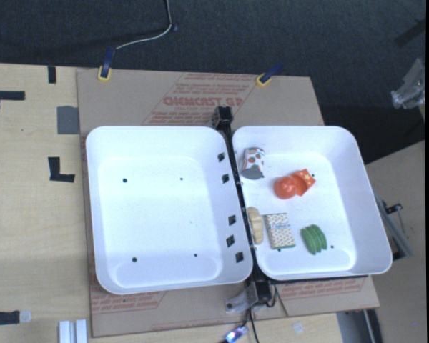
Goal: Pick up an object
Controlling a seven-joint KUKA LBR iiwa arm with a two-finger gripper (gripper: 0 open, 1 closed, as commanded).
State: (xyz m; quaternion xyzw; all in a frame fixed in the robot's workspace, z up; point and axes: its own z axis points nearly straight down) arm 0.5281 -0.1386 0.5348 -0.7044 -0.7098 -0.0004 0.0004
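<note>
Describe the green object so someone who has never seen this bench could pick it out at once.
Of the two white bins, take the right bin. Along its near edge three things lie in a row: a tan roll, a pale patterned block, then the green object, farthest from the divider. It is the only green thing there, small, oval and ridged.

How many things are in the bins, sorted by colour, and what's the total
Orange-red: 1, orange-red object
Green: 1, green object
Tan: 1, tan roll
Speckled beige: 1, speckled block
White and grey with a red patch: 1, small carton
Total: 5, all in the right bin
</note>
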